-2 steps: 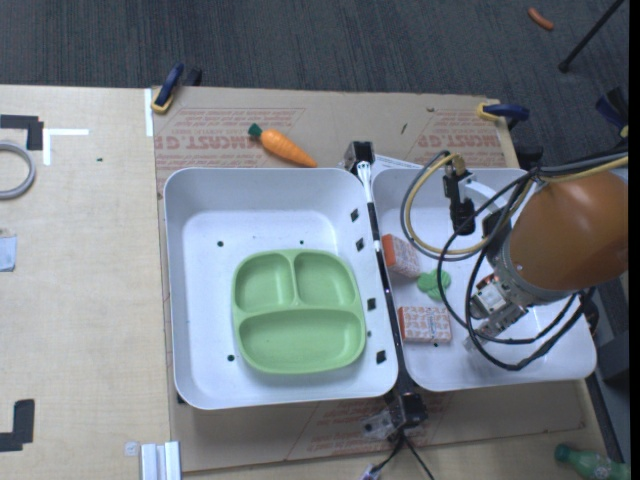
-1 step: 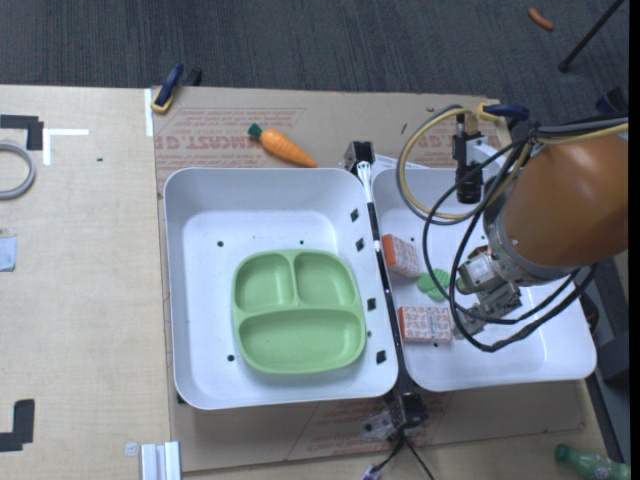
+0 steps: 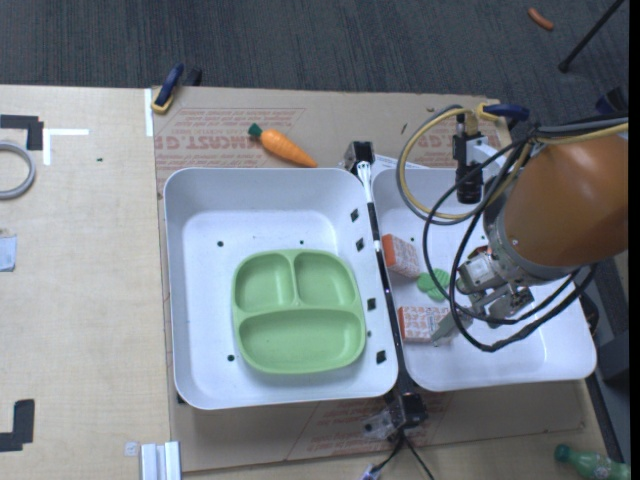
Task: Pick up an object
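Camera view shows the gripper (image 3: 492, 303) low over the right bin (image 3: 560, 360), under the orange band of the arm (image 3: 575, 203) and half buried in looping black and yellow cables; whether it is released or clenched cannot be told, and nothing is seen in its grasp. Just to its left, almost touching, lies a small orange-and-white carton (image 3: 423, 322), its long axis running roughly left to right, so the coming move would, in all likelihood, be a short shift to the left and a drop. Slightly up and to the left of the gripper is a small green piece (image 3: 433, 285), and farther up-left a second orange-and-white carton (image 3: 403, 255), standing near the bin's left wall. That makes two cartons and one green piece in this bin. Well to the left, across the divide, the left bin (image 3: 200, 268) holds one green divided plate (image 3: 298, 311) with three compartments. Far up-left, outside both bins, one toy carrot (image 3: 284, 146) lies on the cardboard. The nearer carton looks the likeliest target.
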Controlling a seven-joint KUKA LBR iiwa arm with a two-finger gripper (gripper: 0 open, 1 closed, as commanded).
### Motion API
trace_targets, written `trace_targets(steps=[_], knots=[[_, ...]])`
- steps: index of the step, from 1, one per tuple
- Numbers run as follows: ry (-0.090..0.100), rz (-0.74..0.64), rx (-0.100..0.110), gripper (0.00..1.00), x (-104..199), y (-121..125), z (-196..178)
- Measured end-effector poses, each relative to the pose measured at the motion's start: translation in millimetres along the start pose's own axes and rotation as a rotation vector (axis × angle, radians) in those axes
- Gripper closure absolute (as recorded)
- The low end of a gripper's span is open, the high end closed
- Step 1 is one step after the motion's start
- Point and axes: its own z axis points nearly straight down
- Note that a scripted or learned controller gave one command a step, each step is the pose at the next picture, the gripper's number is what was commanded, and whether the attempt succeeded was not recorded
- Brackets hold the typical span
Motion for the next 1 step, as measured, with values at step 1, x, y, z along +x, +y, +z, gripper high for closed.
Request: trace_targets(steps=[1], knots=[[0.004, -0.002, 0.004, 0.00, 67.9, -29.0, 96.4]])
